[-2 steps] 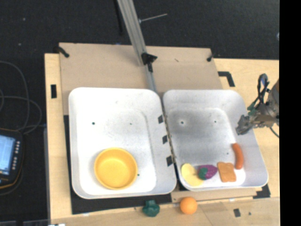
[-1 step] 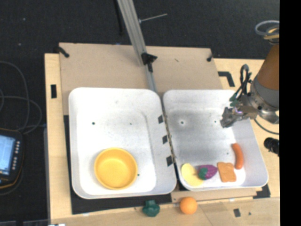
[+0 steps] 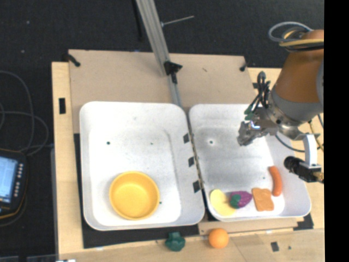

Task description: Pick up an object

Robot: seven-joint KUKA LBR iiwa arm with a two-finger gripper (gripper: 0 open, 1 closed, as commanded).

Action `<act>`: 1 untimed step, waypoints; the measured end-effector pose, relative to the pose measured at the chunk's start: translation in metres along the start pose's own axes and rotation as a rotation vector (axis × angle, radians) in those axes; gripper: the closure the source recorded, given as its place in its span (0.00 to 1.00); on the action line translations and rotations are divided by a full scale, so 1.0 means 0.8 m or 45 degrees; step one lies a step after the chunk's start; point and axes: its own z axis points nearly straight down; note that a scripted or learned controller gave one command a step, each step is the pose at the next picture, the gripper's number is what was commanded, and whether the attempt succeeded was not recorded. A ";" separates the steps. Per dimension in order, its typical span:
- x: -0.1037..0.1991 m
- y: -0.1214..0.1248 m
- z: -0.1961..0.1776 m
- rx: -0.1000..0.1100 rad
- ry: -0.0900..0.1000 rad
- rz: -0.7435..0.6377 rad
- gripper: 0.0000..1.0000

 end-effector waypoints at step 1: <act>0.048 0.026 -0.003 -0.003 0.000 0.000 1.00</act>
